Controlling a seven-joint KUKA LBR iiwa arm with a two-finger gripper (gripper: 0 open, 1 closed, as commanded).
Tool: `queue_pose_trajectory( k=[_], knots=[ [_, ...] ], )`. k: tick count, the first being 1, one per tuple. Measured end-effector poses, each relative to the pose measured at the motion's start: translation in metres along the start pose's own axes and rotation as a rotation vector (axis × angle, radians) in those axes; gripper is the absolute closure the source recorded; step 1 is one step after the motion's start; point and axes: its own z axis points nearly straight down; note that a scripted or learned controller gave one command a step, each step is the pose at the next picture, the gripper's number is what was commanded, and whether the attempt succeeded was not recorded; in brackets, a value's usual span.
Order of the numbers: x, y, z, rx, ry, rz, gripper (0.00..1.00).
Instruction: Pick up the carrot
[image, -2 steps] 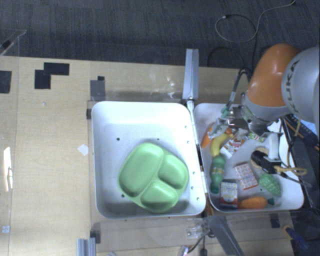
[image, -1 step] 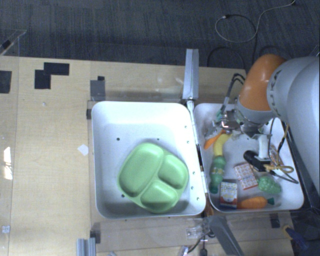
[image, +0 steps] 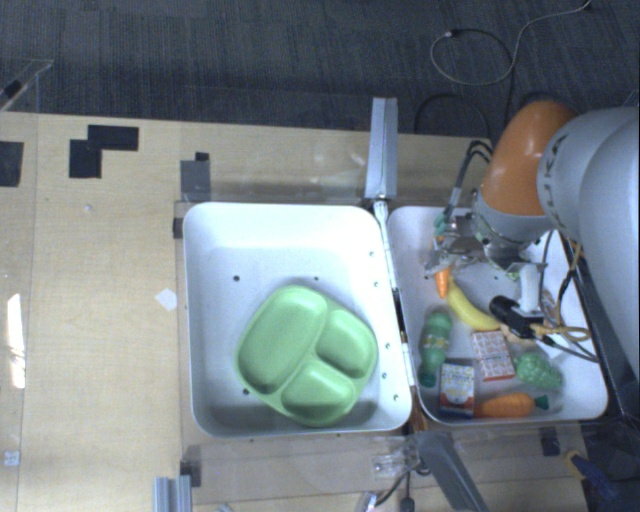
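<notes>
Carrot (image: 504, 405) at right bin's (image: 600, 400) near edge; tool (image: 443, 262) over far end, grip state unclear

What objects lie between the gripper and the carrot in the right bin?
In the camera view, the banana and two small printed cartons lie between the gripper and the carrot.

The divided plate (image: 307, 352) lies in the left bin (image: 215, 240). In the right bin (image: 405, 232), a banana (image: 468, 309) sits above the carrot (image: 505, 405).
</notes>
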Motion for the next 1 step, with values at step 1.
queue_pose_trajectory(
  k=[1],
  knots=[
    [0.0547, 0.0329, -0.0720, 0.006, 0.000, 0.004, 1.00]
  ],
)
